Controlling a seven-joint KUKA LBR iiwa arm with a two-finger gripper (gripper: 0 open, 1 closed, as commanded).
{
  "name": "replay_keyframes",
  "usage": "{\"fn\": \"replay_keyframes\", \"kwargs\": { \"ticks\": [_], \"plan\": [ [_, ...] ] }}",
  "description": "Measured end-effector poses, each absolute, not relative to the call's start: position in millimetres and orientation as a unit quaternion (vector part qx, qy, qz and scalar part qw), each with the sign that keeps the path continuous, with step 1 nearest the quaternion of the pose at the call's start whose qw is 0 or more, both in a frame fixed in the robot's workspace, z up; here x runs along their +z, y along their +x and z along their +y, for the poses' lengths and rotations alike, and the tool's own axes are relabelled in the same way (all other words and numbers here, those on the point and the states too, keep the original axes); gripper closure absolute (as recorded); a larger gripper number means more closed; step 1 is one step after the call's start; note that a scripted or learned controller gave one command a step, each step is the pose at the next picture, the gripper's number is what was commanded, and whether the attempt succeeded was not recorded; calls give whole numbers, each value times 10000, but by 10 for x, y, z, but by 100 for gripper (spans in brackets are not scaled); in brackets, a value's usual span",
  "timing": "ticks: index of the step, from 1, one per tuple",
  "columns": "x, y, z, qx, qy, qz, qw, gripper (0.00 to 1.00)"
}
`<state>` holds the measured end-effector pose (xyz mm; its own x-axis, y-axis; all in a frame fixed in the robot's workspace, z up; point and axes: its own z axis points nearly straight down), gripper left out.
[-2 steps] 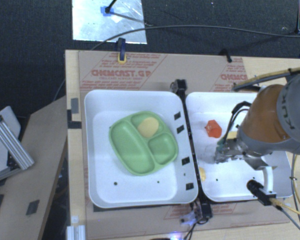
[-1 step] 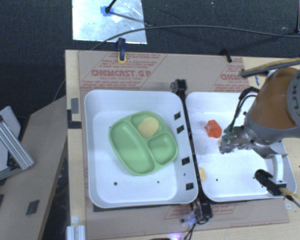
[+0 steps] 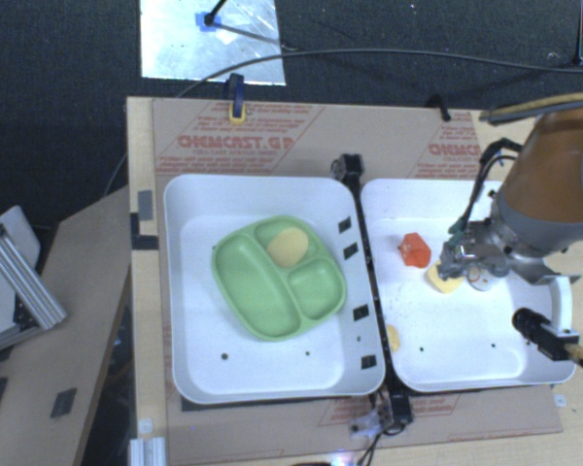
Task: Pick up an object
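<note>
A green divided plate (image 3: pixel 272 284) lies in the left bin (image 3: pixel 189 260), with a pale yellow round item (image 3: pixel 290 247) in its upper compartment. In the right bin (image 3: pixel 447 367) sit a small red-orange object (image 3: pixel 415 250) and a pale yellow piece (image 3: pixel 441 281). My gripper (image 3: pixel 459 263) hangs low over the right bin, directly at the yellow piece and just right of the red-orange object. The arm's grey and orange wrist covers the bin's right part.
A small yellowish bit (image 3: pixel 394 337) lies at the right bin's left wall. A black divider with clips (image 3: pixel 361 260) runs between the bins. A black fixture (image 3: pixel 541 331) sticks out near the right bin's lower right corner.
</note>
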<state>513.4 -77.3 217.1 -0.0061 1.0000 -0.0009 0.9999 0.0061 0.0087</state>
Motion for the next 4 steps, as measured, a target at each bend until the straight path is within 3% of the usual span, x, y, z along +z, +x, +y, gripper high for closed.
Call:
{"fn": "replay_keyframes", "kwargs": {
  "ticks": [1, 4],
  "plan": [
    [2691, 5154, -775, 24, 7051, 7091, 32, 100],
    [2679, 5809, 608, 16, 7040, 7102, 5, 100]
  ]
}}
